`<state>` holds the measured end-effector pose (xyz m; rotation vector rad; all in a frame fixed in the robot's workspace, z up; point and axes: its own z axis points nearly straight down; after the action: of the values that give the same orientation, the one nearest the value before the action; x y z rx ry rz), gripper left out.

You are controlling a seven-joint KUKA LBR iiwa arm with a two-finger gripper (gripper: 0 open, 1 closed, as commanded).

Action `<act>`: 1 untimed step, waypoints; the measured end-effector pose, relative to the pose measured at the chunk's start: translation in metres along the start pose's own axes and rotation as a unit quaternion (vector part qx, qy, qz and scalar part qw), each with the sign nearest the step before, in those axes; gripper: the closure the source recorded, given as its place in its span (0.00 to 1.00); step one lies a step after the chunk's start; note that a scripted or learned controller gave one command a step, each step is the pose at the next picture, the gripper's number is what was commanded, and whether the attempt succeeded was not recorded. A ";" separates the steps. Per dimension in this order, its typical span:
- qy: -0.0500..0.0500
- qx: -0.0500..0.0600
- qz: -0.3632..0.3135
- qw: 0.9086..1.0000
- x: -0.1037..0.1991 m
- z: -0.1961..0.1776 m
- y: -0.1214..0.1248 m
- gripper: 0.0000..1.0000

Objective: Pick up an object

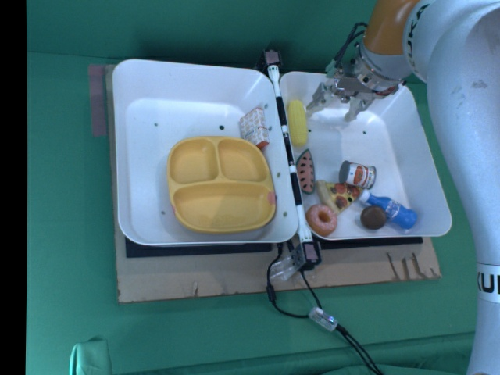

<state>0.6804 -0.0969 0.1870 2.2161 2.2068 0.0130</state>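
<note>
My gripper (337,106) hangs over the back of the right bin (406,139), its two fingers spread apart with nothing between them. A yellow banana-like piece (297,122) lies just left of it along the bin's left wall. Further forward lie a watermelon slice (306,170), a small can (357,174), a pizza slice (337,194), a pink donut (321,219), a brown round piece (373,217) and a blue bottle (389,208).
The left bin (141,100) holds a yellow divided plate (221,184) and a small patterned box (254,125) near its right wall. A black-and-white bar (285,147) runs between the bins. Cables (312,311) trail off the front of the cardboard base.
</note>
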 end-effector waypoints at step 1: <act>-0.004 -0.009 0.002 1.000 -0.002 -0.020 0.004 1.00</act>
<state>0.6841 -0.0993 0.2067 2.2072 2.1902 0.0243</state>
